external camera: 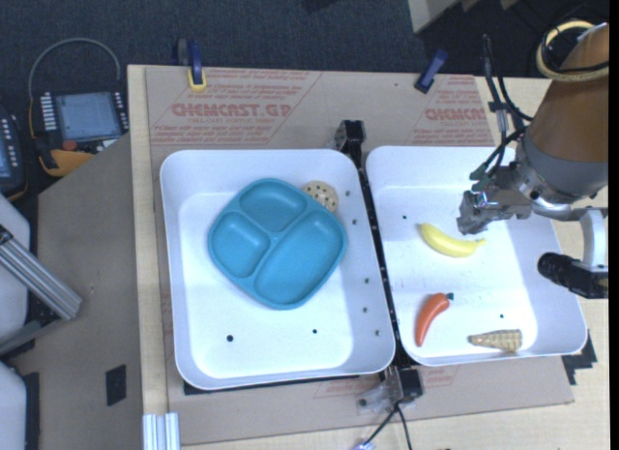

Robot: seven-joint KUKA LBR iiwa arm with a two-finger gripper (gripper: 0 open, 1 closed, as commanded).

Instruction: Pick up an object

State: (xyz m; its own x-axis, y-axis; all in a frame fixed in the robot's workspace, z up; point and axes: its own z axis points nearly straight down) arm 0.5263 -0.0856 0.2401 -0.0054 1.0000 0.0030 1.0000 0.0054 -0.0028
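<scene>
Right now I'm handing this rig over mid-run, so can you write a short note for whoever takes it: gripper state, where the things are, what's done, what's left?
Gripper: low over the right bin, just above the banana; nothing visibly held.
Right bin: banana near the middle, red chili pepper below it, ice cream cone near the front edge.
Left bin: blue divided plate, with a cookie at its upper right edge.
Done: arm positioned by the banana.
Left: grasp and lift an object; the banana looks the likely target.
</scene>
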